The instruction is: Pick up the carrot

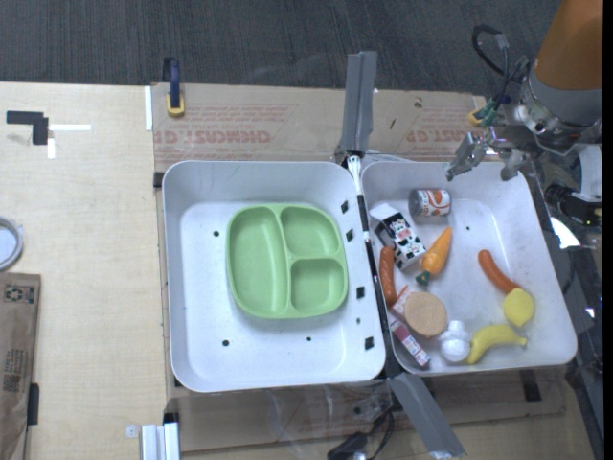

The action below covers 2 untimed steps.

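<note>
In the camera view we are looking down on two white bins. The left bin is holding a green divided plate. The right bin is holding the clutter: the carrot is lying tilted near the bin's middle, its green end touching a black-and-white carton. A small can is lying just above the carrot. To the right, a red sausage is resting beside a lemon, with a banana below them. A round tan slice is sitting below the carrot. The gripper is hovering over the bin's upper rim, well apart from the carrot; its fingers are spread and are gripping nothing.
</note>
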### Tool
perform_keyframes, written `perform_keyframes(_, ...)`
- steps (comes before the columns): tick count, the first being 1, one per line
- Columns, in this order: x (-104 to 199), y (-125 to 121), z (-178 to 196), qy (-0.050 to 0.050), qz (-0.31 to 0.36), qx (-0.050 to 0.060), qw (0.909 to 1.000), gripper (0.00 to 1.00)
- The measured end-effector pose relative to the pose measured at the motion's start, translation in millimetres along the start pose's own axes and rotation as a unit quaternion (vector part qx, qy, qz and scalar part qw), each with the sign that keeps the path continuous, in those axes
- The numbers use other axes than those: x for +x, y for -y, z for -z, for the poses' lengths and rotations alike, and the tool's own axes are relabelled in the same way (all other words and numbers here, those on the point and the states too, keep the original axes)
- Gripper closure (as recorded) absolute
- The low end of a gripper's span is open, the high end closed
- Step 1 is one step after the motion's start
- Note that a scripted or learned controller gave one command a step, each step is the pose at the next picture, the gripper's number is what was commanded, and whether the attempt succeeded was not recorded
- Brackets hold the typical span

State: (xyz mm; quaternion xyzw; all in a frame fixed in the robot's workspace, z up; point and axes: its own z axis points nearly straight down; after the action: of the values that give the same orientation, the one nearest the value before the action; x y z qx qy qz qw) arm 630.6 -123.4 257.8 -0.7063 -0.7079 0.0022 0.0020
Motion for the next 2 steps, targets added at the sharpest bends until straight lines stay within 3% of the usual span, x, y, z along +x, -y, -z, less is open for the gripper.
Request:
perform_keyframes(1, -36, 24, -96, 0.0, 0.116, -0.001, 0.9933, 0.0)
perform_keyframes(2, -25, 38, -157, 0.005, 0.222, -0.012, 0.975, 0.0)
